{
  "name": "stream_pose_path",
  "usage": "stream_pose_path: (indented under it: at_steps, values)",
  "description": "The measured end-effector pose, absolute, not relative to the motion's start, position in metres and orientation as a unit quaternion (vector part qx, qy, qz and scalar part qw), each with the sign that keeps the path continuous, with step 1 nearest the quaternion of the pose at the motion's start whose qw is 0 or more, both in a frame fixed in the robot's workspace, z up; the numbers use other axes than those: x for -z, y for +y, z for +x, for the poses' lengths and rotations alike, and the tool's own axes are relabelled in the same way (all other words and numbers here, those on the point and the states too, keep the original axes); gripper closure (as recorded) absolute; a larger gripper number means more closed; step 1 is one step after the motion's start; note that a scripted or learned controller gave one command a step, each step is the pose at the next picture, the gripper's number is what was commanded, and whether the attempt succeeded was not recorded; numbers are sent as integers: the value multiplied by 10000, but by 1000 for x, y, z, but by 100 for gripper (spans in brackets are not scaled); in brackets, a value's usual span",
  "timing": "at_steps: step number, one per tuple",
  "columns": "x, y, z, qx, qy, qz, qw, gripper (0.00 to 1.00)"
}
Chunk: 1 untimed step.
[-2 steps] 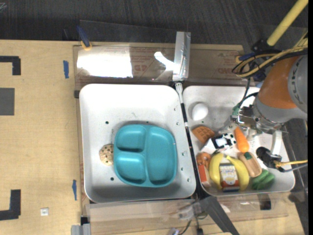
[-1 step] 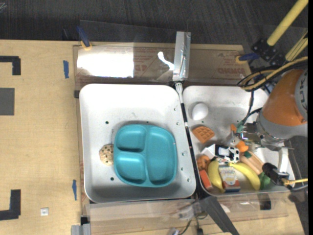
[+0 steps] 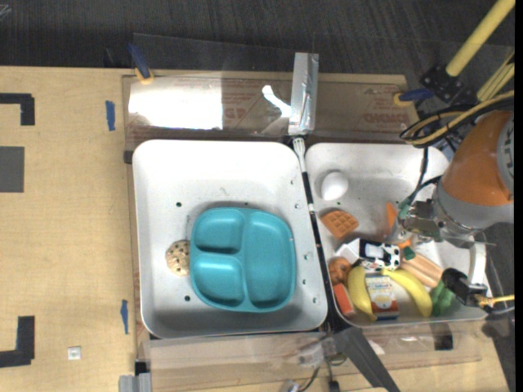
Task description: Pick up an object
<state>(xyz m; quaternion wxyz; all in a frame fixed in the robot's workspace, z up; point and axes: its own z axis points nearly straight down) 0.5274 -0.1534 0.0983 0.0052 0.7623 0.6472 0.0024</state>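
At the near edge of the right bin (image 3: 372,155) you had a crowded heap; a banana (image 3: 413,288) lay there with its long axis running from left, near a small carton (image 3: 381,294), down toward the right, its far tip pointing at a green piece (image 3: 442,296); a second yellow banana-like piece (image 3: 357,291) stood almost along the near-far line just left of the carton, with an orange-red item (image 3: 343,300) beside it at the bin's left wall; a pale pink sausage shape (image 3: 422,266) lay slantwise just behind the banana, and a black-and-white cow-patterned toy (image 3: 381,256) sat touching the heap's far side. In the left bin (image 3: 155,170) you had a teal divided plate (image 3: 243,256) toward the near half, its three compartments facing up, and a speckled cookie (image 3: 177,256) touching its left rim. Farther back in the right bin, a small waffle (image 3: 339,221) lay flat, well apart from a white egg-like ball (image 3: 333,185) behind it. The gripper (image 3: 413,229) hung over the right bin's right side, just behind the cow toy and sausage; whether its pincer was released or clenched, you could not tell, its tips being lost among cables and clutter; nothing showed plainly between them. The arm (image 3: 482,178), with its orange band, came in from the right.
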Motion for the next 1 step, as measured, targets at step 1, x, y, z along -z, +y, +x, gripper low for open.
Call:
stream_pose_path:
  at_steps: [1]
  values:
    - [-269,-98,522,-39,6610,7503,34,100]
